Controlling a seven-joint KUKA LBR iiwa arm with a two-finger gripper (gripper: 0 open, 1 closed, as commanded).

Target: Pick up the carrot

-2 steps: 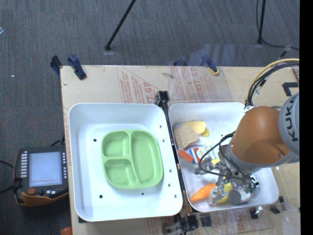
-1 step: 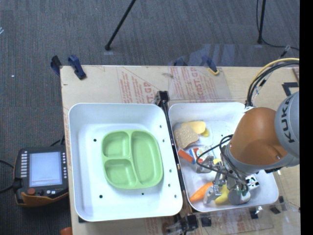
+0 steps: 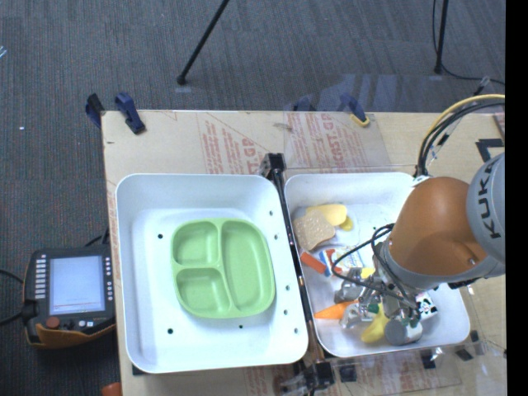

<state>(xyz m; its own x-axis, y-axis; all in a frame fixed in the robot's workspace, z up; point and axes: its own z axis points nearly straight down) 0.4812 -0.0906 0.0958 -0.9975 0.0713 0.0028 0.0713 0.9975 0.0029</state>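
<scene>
The claw [image 3: 373,306] hangs low over the near end of the right bin [image 3: 388,184], under the orange band of the arm [image 3: 437,229], and from where I stand I cannot tell how it is set; the metal parts there blur into the clutter below. The carrot [image 3: 330,311] lies on the bin floor just to the claw's left, a short orange wedge, close to it but not visibly gripped.

To do this well, I judge the claw needs to shift a little left so it sits square over the carrot rather than beside it, and turn to close across the narrow width, not along the length. The crowding is the trouble: a yellow piece [image 3: 375,329] sits right under the claw toward its near side, a small orange and white piece [image 3: 313,262] lies beyond and left, and farther off in the same direction rest a slice of bread [image 3: 313,229] and a pale yellow lump [image 3: 333,214]. A sloppy descent could pinch the yellow piece instead, or push the carrot against the bin's left wall.

Well left of the claw, the other bin [image 3: 140,221] holds a green divided plate [image 3: 223,266]. Both bins sit on a bench [image 3: 198,139] topped with printed cardboard, clamped at the far edge. A pendant with a screen [image 3: 74,291] lies on dark carpet [image 3: 82,40] far left, and tripod legs [image 3: 206,35] stand behind.
</scene>
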